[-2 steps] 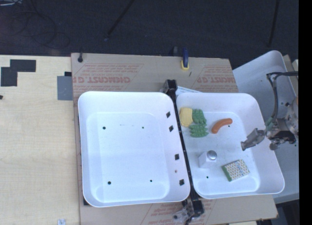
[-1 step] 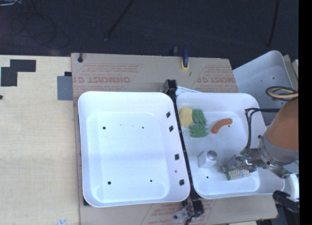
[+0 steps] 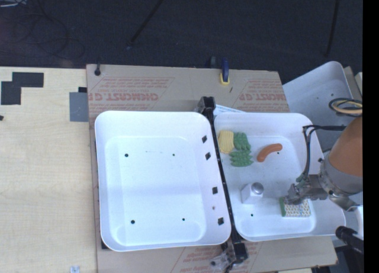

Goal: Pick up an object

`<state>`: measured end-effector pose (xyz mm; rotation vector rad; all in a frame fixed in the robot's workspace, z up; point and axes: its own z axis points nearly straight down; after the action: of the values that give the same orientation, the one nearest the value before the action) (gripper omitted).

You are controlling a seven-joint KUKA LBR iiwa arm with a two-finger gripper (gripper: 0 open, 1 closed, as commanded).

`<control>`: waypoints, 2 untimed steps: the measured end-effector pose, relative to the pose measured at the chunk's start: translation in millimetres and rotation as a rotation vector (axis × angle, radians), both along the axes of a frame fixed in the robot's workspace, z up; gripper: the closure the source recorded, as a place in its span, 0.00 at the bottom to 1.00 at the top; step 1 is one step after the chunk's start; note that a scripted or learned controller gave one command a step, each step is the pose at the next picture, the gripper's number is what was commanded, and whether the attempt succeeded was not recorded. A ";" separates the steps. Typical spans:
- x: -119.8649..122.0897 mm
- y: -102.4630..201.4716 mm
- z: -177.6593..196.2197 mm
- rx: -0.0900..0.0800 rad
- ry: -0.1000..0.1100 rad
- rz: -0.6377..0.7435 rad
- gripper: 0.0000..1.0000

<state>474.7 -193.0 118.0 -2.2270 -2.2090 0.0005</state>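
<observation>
Down at the near edge, the right bin (image 3: pixel 249 230) carries everything in play. Nearest of all, by its near right corner, sits a small flat green-and-white block (image 3: pixel 296 208), speckled on top, lying flat on the bin floor. Right over its far edge is the gripper (image 3: pixel 302 193), dark metal, coming in from the right on the grey arm (image 3: pixel 340 177), whose orange band (image 3: pixel 349 144) glows at the frame's edge. The fingertips sit at or just above the block's far rim; whether they touch it, I can't tell, and the view is too small and dark there to say how wide the hand stands. Nothing is visibly caught between the fingers.

Just left of the gripper, a little grey-white fitting with a round cap (image 3: pixel 253 191) rests on the floor, apart from the block.

Farther back, an orange sausage-shaped piece (image 3: pixel 269 151) lies at a slant mid-bin. To its left, a green ridged piece (image 3: pixel 240 149) lies touching a yellow corn-like piece (image 3: pixel 225 141), the pair close to the bin's left wall.

Across the black divider clips, the left bin (image 3: pixel 106 183) sits side by side with the right one.

Beyond both, a brown cardboard sheet (image 3: pixel 148 91) with red print runs under the bins, and a blue-and-yellow clamp (image 3: pixel 225 71) grips its far edge.
</observation>
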 end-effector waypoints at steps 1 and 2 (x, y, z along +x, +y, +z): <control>58.9 53.1 168.2 -0.005 -0.022 0.016 1.00; -2.6 -25.6 144.3 -0.005 0.002 -0.001 1.00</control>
<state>472.1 -218.5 262.3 -2.2295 -2.2091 0.0083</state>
